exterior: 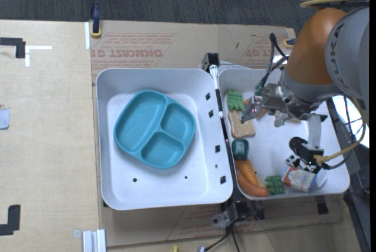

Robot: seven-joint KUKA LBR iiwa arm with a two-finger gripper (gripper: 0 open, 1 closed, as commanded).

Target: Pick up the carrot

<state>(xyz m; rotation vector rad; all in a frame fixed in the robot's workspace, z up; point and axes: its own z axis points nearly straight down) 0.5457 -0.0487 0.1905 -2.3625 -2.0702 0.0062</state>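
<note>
The orange carrot (pixel 247 172) lies in the right bin (pixel 276 142), close to its left wall near the front, pointing toward the front right. My gripper (pixel 264 117) hangs over the back half of that bin, well behind the carrot and just right of a slice of toast (pixel 241 126). Its two fingers stand apart and open, and nothing shows between them. The grey arm with its orange band (pixel 317 51) reaches in from the right.
Around the carrot are a dark green vegetable (pixel 239 149) behind it, a reddish-orange piece (pixel 254 189) and a broccoli (pixel 274 184) in front, and a small carton (pixel 302 179) at the front right. A green leafy piece (pixel 235 98) lies at the back. The left bin (pixel 111 180) holds a blue divided plate (pixel 155 128).
</note>
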